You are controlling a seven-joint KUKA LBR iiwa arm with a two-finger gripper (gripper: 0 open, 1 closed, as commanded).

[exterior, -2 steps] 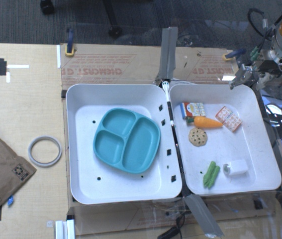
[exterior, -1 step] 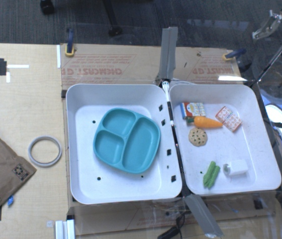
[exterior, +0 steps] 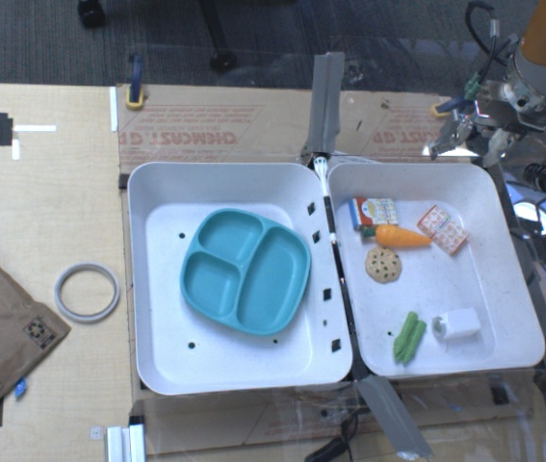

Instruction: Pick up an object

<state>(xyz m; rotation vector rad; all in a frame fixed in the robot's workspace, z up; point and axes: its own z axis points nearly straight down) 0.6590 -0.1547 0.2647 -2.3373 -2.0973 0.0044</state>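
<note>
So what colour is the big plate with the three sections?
The divided plate is teal blue, seen clearly in the camera view.

The left bin (exterior: 147, 287) holds a teal divided plate (exterior: 246, 271) near its centre. The right bin (exterior: 513, 287) holds six items: a small printed carton (exterior: 377, 210) near the back-left corner, a carrot (exterior: 403, 238) touching it, a red-patterned packet (exterior: 443, 229) beside the carrot tip, a cookie (exterior: 383, 266) below the carrot, a green pea pod (exterior: 408, 337) and a white block (exterior: 458, 325) near the front edge. The gripper (exterior: 465, 128) hangs above the bench beyond the right bin's back edge, apart from all items. A tape ring (exterior: 87, 291) lies on the bench left of the bins.
</note>
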